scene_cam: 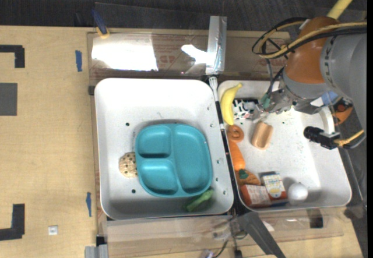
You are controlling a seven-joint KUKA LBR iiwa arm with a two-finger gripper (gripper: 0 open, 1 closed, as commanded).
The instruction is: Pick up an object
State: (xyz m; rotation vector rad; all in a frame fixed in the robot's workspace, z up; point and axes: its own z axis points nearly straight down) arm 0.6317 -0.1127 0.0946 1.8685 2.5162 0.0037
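The right bin (326, 169) holds a yellow banana (228, 103) at its far left, with a black-and-white object (247, 109) beside it. A tan cylinder (261, 134) lies nearer the middle, and an orange carrot (236, 150) runs along the left wall. A red carton (265, 189) and a white ball (298, 191) rest at the front. My gripper (269, 103) hangs low over the far part of this bin, just above the tan cylinder and right of the black-and-white object. I see nothing held in it.
The left bin (116, 111) carries a teal divided plate (173, 158), a speckled cookie (127, 165) at the plate's left and a green piece (200, 201) at its front. A clear sheet stands behind the bins. Cables loop over the arm's orange band (303, 59).
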